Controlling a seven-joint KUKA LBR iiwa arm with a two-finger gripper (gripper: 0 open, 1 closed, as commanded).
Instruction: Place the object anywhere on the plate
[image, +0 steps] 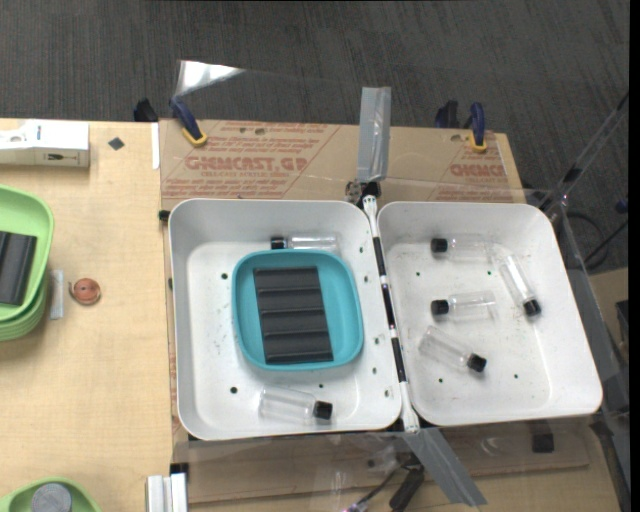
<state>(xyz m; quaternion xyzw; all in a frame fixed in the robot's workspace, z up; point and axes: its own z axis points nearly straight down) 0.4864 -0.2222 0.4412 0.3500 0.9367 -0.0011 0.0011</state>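
From my remote seat, nearest me a vial (295, 406) lies in the left bin (190, 330), just beside the plate's front rim but off it. The teal plate (345, 300) carries a black ribbed insert (292, 313) and no vial. Another vial (300, 242) lies behind the plate. The right bin (560, 330) holds several vials (462, 305), well apart from the plate. The gripper isn't in my feed, so I can't report its state. I judge the task not started: picking and placing both remain.
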